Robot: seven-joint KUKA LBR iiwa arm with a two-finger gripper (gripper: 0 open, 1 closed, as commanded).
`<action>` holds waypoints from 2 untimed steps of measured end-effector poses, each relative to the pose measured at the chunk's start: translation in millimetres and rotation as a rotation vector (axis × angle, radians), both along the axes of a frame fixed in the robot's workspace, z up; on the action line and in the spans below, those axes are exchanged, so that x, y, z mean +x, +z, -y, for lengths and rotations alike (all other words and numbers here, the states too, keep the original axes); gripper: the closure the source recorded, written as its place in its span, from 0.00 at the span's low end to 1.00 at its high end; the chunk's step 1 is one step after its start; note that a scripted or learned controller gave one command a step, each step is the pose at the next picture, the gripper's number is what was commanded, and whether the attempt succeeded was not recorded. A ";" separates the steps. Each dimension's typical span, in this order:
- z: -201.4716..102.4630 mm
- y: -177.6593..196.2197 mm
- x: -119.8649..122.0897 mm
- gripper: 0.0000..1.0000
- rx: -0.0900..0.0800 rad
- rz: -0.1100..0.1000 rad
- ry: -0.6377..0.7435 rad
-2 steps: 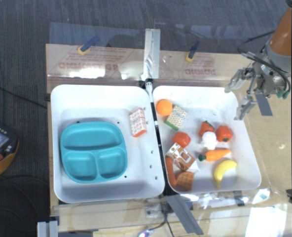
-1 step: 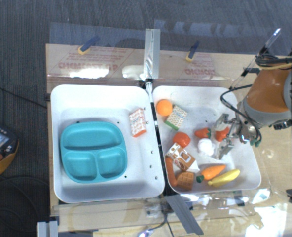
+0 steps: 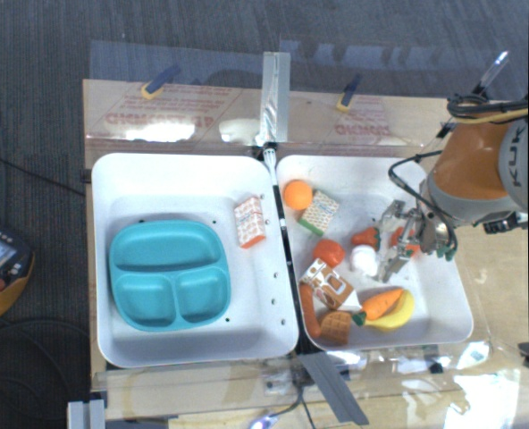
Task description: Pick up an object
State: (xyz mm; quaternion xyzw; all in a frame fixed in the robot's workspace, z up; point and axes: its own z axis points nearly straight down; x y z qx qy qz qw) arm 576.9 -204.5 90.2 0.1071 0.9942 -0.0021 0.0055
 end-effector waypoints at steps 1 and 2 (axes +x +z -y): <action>-56.7 0.2 14.3 0.00 0.003 0.004 -0.001; -100.6 0.5 30.6 0.00 0.001 0.004 0.044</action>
